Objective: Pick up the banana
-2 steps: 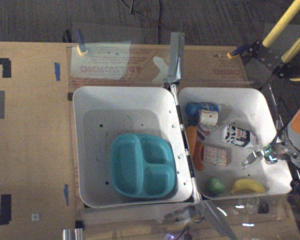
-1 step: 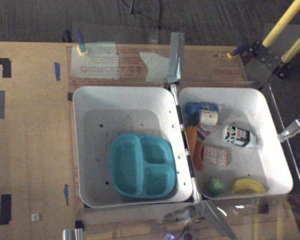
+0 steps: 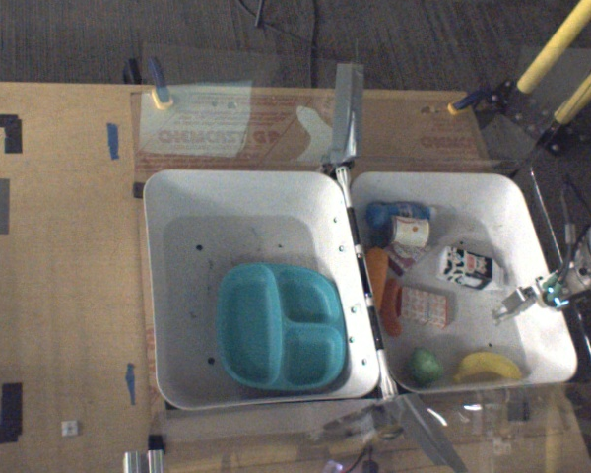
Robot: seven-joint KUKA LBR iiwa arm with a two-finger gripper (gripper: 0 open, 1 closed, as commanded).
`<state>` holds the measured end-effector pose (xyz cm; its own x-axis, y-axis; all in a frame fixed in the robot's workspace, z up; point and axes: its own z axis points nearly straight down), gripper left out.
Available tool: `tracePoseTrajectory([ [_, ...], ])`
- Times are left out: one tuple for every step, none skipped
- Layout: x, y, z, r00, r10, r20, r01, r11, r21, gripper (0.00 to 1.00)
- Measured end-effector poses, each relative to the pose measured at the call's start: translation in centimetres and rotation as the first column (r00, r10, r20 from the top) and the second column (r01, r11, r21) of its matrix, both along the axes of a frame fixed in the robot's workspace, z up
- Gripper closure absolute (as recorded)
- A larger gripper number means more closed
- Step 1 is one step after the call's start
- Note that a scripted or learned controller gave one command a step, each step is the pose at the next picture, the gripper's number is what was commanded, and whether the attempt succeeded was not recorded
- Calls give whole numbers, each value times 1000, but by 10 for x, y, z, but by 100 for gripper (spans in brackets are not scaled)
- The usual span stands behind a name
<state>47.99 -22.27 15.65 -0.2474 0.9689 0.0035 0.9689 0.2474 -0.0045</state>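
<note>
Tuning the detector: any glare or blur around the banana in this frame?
Camera view: the banana is soft-edged but evenly lit against the right bin; glare streaks the clear sheet just below the bins' near edge; the end effector near the bin's right wall is small and blurry; the teal tray reads clean.

A: We log two white bins side by side. What occupies the left bin point(image 3: 177, 215)?

B: We find a teal divided tray point(image 3: 281, 326) toward its near right corner.

A: And the right bin point(image 3: 517, 205)?

B: The banana point(image 3: 489, 367) lies along the near edge, toward the right corner. A green fruit point(image 3: 426, 366) sits just beside it, to its left. An orange carrot-like item point(image 3: 376, 269) runs along the left wall. We also note a black-and-white carton point(image 3: 467, 266) near the centre.

A: Gripper position?

B: The gripper point(image 3: 517, 304) hangs at the right wall, apart from the banana.
</note>
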Motion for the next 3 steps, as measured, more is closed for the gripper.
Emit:
tracePoseTrajectory([
  [3,8,-60,941,-339,-4,339,941,9,0],
  [2,8,-60,941,-339,-5,339,941,9,0],
  [3,78,-69,912,-410,14,410,912,-4,0],
])
